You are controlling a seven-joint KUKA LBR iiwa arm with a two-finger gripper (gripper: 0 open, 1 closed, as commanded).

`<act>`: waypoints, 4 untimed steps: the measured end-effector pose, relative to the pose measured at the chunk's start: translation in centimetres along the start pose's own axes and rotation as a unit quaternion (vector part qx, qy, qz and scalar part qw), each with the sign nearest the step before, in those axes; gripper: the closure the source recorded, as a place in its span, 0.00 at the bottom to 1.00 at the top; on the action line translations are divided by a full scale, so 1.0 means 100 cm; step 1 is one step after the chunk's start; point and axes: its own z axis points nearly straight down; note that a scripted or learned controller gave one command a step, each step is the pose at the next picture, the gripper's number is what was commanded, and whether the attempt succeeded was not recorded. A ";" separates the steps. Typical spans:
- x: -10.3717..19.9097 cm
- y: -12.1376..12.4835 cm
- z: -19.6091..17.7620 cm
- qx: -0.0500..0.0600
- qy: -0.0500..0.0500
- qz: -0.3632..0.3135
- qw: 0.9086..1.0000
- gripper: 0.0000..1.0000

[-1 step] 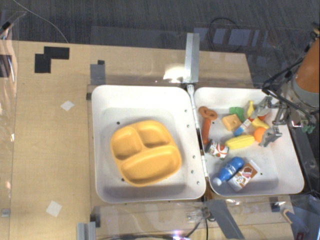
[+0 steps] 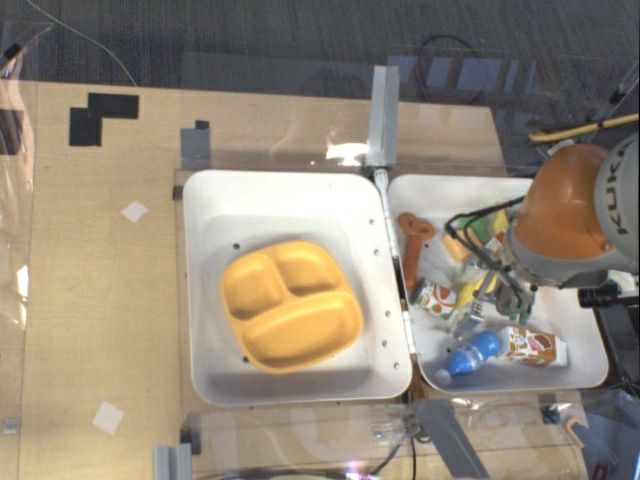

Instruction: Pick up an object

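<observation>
The right bin [image 2: 590,363] holds a pile of small objects: a blue bottle [image 2: 472,357], a brown-and-white carton [image 2: 533,347], a printed packet [image 2: 436,298], an orange-brown piece [image 2: 412,240] and yellow-green items [image 2: 487,230]. My gripper [image 2: 488,301] reaches down into this pile from the right, under the orange wrist band [image 2: 560,213]. Its tip sits just above the blue bottle and beside the packet. The wrist and cables hide the fingers. I see nothing lifted clear of the bin.
The left bin [image 2: 205,368] holds a yellow divided tray [image 2: 290,303]. A grey post [image 2: 383,118] stands at the back between the bins. Bare wooden bench [image 2: 90,298] lies to the left, with black tape marks [image 2: 100,116].
</observation>
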 end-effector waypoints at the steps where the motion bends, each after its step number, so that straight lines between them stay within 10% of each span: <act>1: -0.020 0.023 0.004 -0.001 -0.005 0.086 0.996 0.00; 2: -0.037 -0.019 0.005 -0.002 -0.006 0.113 0.994 0.00; 3: -0.026 0.032 0.005 -0.003 -0.005 0.284 0.959 0.00; 4: -0.037 0.034 0.005 -0.003 -0.003 0.387 0.922 0.00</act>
